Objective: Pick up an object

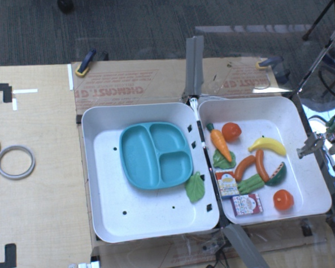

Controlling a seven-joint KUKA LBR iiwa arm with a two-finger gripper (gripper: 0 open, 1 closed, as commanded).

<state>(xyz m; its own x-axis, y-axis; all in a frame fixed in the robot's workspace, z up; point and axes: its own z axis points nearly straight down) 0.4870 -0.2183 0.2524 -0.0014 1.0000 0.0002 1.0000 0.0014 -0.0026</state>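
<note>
Nearest us in the right bin lie a small printed carton and a round orange fruit, both toy food. We judge them light, hard and a little slick; the carton's flat sides would suit a pinch across its short width. Just beyond sit a second small box, a green pepper, two sausages and a melon slice, crowded and touching. Farther on, a banana, a carrot and a tomato lie more apart; we would take the banana across its middle. In the left bin rests a blue divided plate with a green leaf at its near right corner. At the right edge a metal claw hovers over the bin rim; we cannot tell its opening.
</note>
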